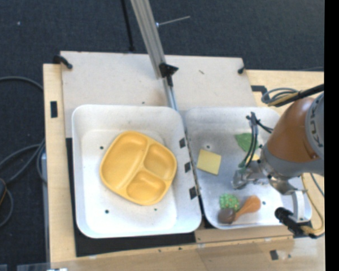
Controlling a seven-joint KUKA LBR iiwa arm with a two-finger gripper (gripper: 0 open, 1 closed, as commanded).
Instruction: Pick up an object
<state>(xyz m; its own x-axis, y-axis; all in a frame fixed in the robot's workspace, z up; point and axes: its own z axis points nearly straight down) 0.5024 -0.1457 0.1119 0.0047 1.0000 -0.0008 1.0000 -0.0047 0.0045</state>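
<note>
The bench (52,123) is of pale wood and stands on a dark carpet floor (45,16). A beige board (113,78) lies on it under the far part of the two bins. A metal rail (147,21) comes down at a slant from the top and ends between the bins. Some cables (274,95) lie on the bench near the arm (291,140).

The left bin (90,219) holds a yellow plate (138,167) with three compartments, near its middle.

The things to pick are all in the right bin (214,123). A flat yellow square (209,162) lies in the left part of it, apart from the others. A thin green piece (244,141) lies further back, partly covered by the arm. At the near edge there is a small green lump (229,200), and just beside it an orange drumstick shape (247,206) with a dark end.

The gripper (244,178) is low over the right bin, between the green piece and the orange shape. It is seen from above and is small, so I cannot tell how far the claw is open, and nothing can be seen held in it.
</note>
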